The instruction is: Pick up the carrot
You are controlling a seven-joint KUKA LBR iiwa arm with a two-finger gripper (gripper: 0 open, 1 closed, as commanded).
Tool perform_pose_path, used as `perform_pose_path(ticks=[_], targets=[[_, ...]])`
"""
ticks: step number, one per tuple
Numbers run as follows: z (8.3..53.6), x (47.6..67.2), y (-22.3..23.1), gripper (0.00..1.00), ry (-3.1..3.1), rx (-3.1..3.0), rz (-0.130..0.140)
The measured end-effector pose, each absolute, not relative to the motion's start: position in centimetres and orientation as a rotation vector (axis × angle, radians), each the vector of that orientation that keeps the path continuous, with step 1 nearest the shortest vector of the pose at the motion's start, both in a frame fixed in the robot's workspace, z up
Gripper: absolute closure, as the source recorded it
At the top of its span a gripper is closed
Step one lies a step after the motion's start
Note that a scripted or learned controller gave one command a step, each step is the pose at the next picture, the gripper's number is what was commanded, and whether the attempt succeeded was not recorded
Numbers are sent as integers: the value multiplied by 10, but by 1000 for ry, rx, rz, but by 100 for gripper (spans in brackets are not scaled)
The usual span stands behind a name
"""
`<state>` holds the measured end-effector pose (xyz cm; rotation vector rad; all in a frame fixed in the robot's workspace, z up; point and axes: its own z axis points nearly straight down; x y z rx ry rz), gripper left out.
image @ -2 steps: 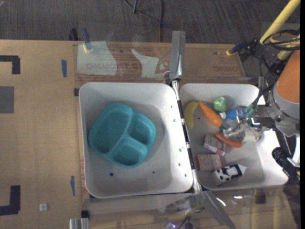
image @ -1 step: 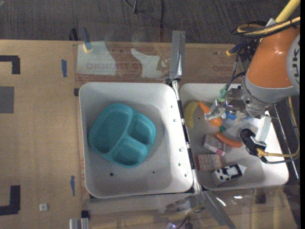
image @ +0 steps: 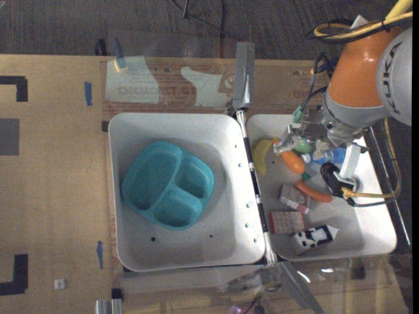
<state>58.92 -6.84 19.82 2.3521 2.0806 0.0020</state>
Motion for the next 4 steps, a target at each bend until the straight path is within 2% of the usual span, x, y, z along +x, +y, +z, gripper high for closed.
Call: perform_pose_path(ticks=[1,2,3,4], targets=[[88,615,-109,0,2146,2286,8],[87,649,-136,0,1969,2445,2],[86,668,-161,0,1912,2490,2],[146,668,-173,0,2243,2191,3]])
